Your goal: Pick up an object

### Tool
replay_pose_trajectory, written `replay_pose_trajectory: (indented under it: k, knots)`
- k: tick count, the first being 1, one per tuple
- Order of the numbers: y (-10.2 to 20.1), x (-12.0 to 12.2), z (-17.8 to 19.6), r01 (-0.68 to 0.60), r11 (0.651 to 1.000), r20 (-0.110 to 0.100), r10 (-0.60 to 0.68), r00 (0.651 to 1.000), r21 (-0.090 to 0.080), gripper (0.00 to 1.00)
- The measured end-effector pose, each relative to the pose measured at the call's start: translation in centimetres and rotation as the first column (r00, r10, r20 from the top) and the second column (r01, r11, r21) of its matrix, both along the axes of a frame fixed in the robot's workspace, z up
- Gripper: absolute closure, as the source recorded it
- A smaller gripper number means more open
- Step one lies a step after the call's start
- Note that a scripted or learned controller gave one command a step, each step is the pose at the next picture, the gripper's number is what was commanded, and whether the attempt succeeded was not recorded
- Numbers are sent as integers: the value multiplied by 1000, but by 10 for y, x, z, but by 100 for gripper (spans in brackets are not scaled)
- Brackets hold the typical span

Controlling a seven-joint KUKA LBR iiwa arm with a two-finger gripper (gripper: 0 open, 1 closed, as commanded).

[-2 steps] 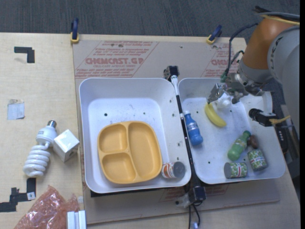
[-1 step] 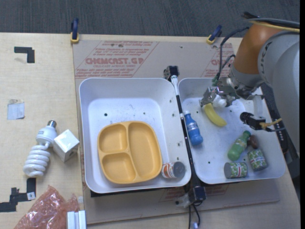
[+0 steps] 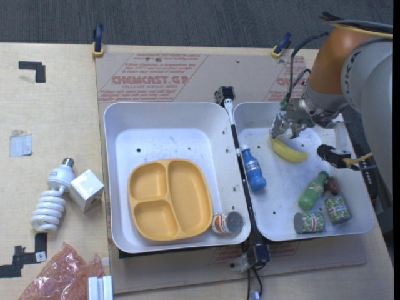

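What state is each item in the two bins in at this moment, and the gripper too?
Yellow three-compartment plastic tray: flat, left bin.
Small tin can: on its side, beside the tray.
Blue plastic bottle: lying down, right bin.
Yellow banana: lying flat, below the gripper.
Green plastic bottle: lying down.
Two green cans: tipped over.

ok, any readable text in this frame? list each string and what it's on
"CHEMCAST GP": red print on the brown sheet under the bins; the smaller red line beneath it is blurred.
The same red print by the arm on that sheet: unreadable.
Labels on the green cans, blue bottle, green bottle: too small to read.
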State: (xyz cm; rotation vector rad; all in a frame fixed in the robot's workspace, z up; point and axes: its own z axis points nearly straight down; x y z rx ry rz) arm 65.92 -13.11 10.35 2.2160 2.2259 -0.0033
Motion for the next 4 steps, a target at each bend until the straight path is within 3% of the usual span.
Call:
replay_pose_trajectory:
  k: [1, 2, 3, 4]
  knots:
    - [55, -75, 97, 4, 1000, 2, -4, 1000, 1, 100]
    - [41, -79, 89, 6, 1000, 2, -6, 1000, 1, 100]
    - [4, -41, 110, 6, 1000, 2, -6, 1000, 0, 100]
    - [-10, -12, 109, 3, 1000, 2, -3, 1000, 1, 100]
